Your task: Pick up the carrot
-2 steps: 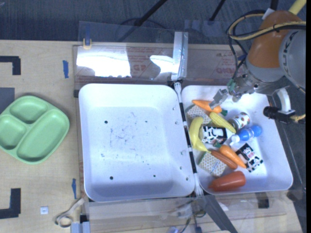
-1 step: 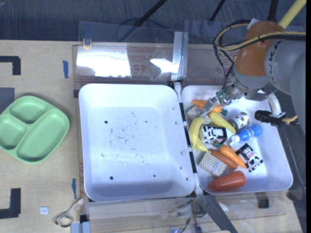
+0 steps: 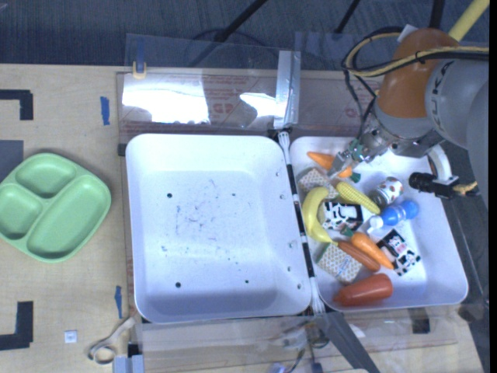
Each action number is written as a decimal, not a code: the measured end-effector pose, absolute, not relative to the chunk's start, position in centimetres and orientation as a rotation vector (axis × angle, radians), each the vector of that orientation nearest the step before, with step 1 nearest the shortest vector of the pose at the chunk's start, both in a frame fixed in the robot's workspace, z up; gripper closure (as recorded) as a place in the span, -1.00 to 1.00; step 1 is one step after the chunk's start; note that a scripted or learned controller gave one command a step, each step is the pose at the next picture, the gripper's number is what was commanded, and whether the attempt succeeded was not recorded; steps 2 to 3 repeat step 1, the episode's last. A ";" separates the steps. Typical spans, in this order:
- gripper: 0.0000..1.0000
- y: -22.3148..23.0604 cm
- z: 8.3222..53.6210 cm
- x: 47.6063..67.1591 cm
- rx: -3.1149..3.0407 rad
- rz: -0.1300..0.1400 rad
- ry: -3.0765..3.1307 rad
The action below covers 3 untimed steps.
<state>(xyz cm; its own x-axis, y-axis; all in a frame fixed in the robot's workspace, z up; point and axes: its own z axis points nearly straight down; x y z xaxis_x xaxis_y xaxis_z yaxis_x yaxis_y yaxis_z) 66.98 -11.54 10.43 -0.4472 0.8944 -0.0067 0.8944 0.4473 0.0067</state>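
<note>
Carrot [image 3: 319, 160]: short orange taper in the upper-left corner of the right bin [image 3: 454, 274], tip pointing at the divider wall. It lies just beside a tan waffle piece [image 3: 314, 179], with the banana [image 3: 314, 213] below that. My gripper [image 3: 351, 158] hangs just to the right of the carrot, low over the clutter. Cannot tell whether the gripper is spread or pressed together; nothing visibly held. Risks as I judge them:

- A longer orange piece [image 3: 365, 252] lies lower in the same bin, near a red sausage-like thing [image 3: 363, 290]. It may be a carrot too, so a wrong target is possible.
- The carrot sits close to the wall, so a descent could jam against the rim or push it into the corner.
- The corn cob [image 3: 358, 195] and waffle piece crowd the spot; closing could catch a neighbour or squeeze the tapered end out.

Left bin [image 3: 206, 298] not involved.
</note>
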 end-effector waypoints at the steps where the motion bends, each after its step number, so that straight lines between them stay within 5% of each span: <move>1: 1.00 -11.4 17.8 66.8 1.648 0.003 2.669; 3: 1.00 -11.4 17.8 66.8 1.648 0.003 2.669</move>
